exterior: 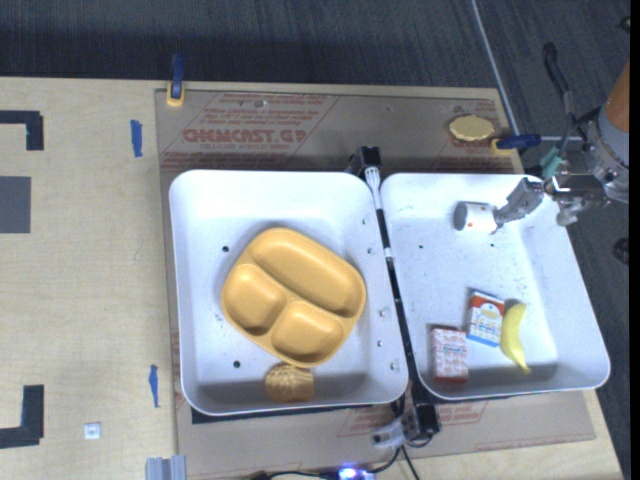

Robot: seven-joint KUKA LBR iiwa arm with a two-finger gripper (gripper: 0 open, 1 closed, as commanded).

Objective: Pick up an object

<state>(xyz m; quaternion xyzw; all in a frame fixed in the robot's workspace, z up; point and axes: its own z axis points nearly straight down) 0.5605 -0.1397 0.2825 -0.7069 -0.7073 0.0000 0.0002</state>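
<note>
a: start at the fingers. what are they doing?

b: the gripper (pixel 520 200) hangs over the back of the right bin (pixel 590 368), reaching in from the right edge. its fingers (pixel 512 206) slant down and left toward a small white-and-grey cylinder (pixel 472 215). whether they are spread or closed, i cannot tell; they blur together at this size. nothing is visibly between them.

a: so the cylinder isn't held?

b: it lies on the bin floor just beside the fingertips, on their left, maybe touching. i judge it the likely target, since the tilt of the wrist points straight at it.

a: what else is within reach?

b: toward the front of the same bin, well apart from the fingers, a banana (pixel 514 334) lies next to a small red-and-white carton (pixel 485 320), the two touching or nearly so. a second red carton (pixel 449 354) sits just left of those, against the front wall. clustered like that, they would be harder to grasp singly, which may be why the lone cylinder is favoured.

a: and further out?

b: past the divider, the left bin (pixel 190 268) holds a yellow three-compartment tray (pixel 291 293), upside down by the look of its bulges, with a tan round object (pixel 289 381) at its front edge. behind the bins, a tan disc (pixel 471 128) rests on the brown board (pixel 300 128).
</note>
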